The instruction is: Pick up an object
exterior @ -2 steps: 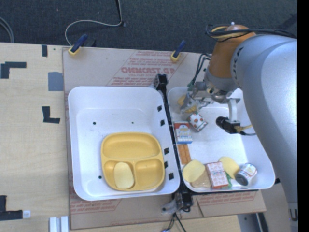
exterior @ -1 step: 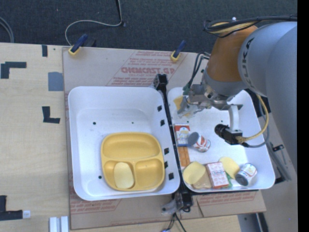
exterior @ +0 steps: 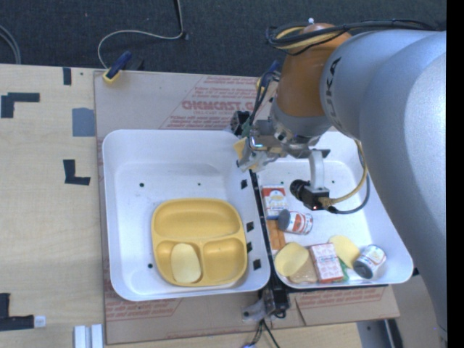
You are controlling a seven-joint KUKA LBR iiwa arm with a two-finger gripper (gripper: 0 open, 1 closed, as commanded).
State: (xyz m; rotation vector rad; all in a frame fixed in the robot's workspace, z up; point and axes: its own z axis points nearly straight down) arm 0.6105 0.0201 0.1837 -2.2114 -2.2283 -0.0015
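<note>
We see the grey arm (exterior: 377, 114) lean in over the right bin (exterior: 362, 167), where the objects lie heaped at the near end, presumably for easy reach; the yellow tray (exterior: 197, 239) fills the left bin (exterior: 119, 194); the gripper (exterior: 250, 151) hangs above the bins' shared edge; its opening we cannot tell; nearest lies the small bottle (exterior: 296, 222).

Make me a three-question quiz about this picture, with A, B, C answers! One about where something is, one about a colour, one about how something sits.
1. Where is the divided tray?
A. left bin
B. right bin
C. on the bench outside the bins

2. What colour is that tray?
A. blue
B. yellow
C. green

3. How is the small bottle sitting?
A. upright
B. lying on its side
C. stacked on the tray

Answers:
1 A, it rests inside the left bin.
2 B, it is all yellow.
3 B, it lies sideways in the right bin.
</note>
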